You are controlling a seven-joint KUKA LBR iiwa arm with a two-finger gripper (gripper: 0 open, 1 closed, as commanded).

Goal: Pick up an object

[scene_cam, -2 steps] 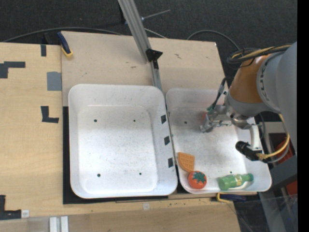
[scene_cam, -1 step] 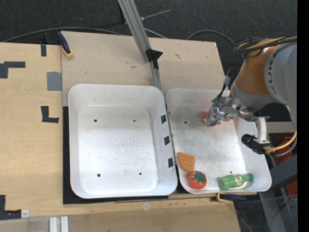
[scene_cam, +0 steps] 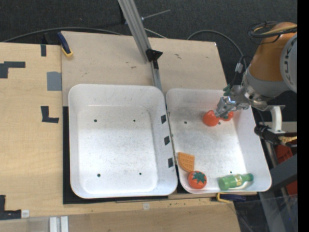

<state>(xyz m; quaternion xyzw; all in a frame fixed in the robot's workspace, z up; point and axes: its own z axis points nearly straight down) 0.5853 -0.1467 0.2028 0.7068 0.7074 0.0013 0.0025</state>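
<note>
Two white bins side by side on a tan bench (scene_cam: 120,57). Left bin (scene_cam: 116,139) bigger, with small dark dots on its floor. Right bin (scene_cam: 212,144) holding the toys.

Grey arm (scene_cam: 273,64) with an orange band reaching in from the right, over the right bin's far corner. Silver pole (scene_cam: 137,25) slanting down from the top to where the bins meet.

Gripper (scene_cam: 224,109) low in the right bin, right by a red ball (scene_cam: 210,118) and touching it or nearly so. Cannot tell how the jaws stand, or whether the ball sits between them.

Near the front of the right bin: a green bottle (scene_cam: 235,181) lying on its side, a red tomato (scene_cam: 197,179) to its left, an orange wedge (scene_cam: 186,161) just behind the tomato. All three well apart from the gripper.
</note>
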